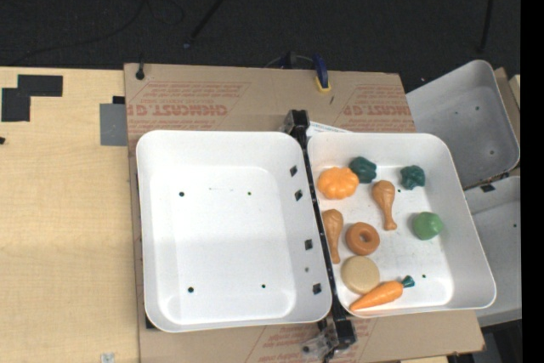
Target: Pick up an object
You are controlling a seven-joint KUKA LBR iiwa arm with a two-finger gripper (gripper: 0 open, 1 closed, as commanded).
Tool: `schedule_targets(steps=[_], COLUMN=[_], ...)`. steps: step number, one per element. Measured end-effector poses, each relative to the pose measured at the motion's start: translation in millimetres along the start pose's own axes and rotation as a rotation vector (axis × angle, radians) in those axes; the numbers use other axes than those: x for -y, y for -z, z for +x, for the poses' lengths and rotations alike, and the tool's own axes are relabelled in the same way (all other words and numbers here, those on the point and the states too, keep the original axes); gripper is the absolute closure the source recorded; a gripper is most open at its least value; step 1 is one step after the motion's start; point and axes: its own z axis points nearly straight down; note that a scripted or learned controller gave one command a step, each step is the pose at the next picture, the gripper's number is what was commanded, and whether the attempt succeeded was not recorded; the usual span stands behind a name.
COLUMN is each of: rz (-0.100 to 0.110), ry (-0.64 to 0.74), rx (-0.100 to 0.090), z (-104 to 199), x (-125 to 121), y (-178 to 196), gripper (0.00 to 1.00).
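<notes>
All candidate objects are being carried by the right bin [425,268], the bin nearer the side from which the arm is reaching in; the left bin [221,242] is lying beyond it across the shared middle edge. How the jaws are standing cannot be told, so bearings are being given from the bin edges alone. The green ball [427,224] is resting nearest the right edge and is standing well apart from its neighbours, so it is being judged the most accessible target for an approach from the right. A teal piece [412,177] is lying just behind it, toward the back right corner, and a darker teal piece [363,169] is touching or nearly touching the orange pumpkin [337,182] near the back of the middle edge. Two drumsticks are being presented with their long axes running roughly back to front: one drumstick [385,204] at mid-bin, the other drumstick [332,232] just beside the middle edge. The donut [363,239] is lying flat between them, with the beige disc [360,274] just in front of it. The carrot [378,294] is lying along the front edge, its long axis running nearly left to right, its tip toward the front left corner; a grasp there is being judged to require the jaws to be set across that axis.
</notes>
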Motion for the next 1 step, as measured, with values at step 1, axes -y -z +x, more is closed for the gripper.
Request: schedule_targets(steps=[1], rz=[0.014], ry=[-0.010], rx=[-0.004], z=[-2.5], x=[1.4], y=[-69.9], gripper=[1.00])
